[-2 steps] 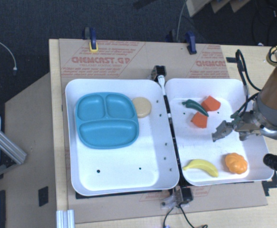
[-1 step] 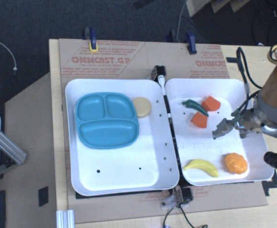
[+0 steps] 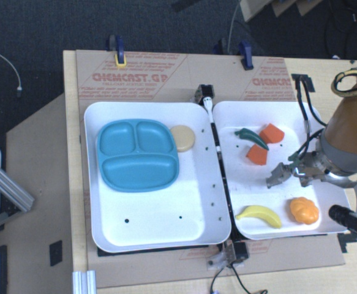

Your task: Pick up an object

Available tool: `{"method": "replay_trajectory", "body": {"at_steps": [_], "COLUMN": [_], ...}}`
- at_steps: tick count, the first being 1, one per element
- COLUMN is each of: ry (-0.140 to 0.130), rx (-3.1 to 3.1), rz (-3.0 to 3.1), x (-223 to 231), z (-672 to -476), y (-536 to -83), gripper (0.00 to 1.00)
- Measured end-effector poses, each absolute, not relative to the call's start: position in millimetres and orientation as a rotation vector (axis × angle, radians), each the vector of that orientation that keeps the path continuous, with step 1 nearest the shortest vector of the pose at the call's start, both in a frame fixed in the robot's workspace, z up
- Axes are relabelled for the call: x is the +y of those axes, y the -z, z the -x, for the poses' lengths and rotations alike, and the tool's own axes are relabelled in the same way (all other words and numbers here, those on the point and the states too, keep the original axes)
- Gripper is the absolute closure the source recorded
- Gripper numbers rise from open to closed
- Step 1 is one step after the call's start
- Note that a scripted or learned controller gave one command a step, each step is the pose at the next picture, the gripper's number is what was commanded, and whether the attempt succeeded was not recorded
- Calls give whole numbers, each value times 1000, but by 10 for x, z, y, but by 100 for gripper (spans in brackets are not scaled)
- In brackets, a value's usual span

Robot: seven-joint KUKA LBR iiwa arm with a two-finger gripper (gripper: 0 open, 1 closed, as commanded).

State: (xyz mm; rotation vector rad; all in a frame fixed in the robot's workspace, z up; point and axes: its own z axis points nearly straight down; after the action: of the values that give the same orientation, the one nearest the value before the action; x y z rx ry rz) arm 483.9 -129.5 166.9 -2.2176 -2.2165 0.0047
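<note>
The right bin (image 3: 242, 222) holds a yellow banana (image 3: 259, 215), an orange pepper-like fruit (image 3: 304, 210), two orange-red blocks (image 3: 272, 133) (image 3: 257, 155) and a green pepper (image 3: 252, 138) lying between them. My gripper (image 3: 280, 175) hangs over the middle of this bin, just right of the lower orange-red block and above the banana. Its fingers (image 3: 275, 179) point left and stand apart, with nothing between them. The left bin (image 3: 160, 228) holds a blue divided plate (image 3: 139, 154) and a tan round cookie (image 3: 182, 138).
The arm's grey wrist and orange band (image 3: 349, 136) come in over the right bin's right edge. Black cables (image 3: 304, 112) run down to the wrist. Blue clamps (image 3: 118, 49) (image 3: 246, 54) hold the cardboard base at the back.
</note>
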Motion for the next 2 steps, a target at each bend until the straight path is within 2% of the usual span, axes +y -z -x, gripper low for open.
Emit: {"method": "replay_trajectory", "body": {"at_steps": [2], "ry": [-1], "rx": [-2218], "rz": [2221], "x": [-1297], "z": [-4827], "y": [-833], "gripper": [0]}}
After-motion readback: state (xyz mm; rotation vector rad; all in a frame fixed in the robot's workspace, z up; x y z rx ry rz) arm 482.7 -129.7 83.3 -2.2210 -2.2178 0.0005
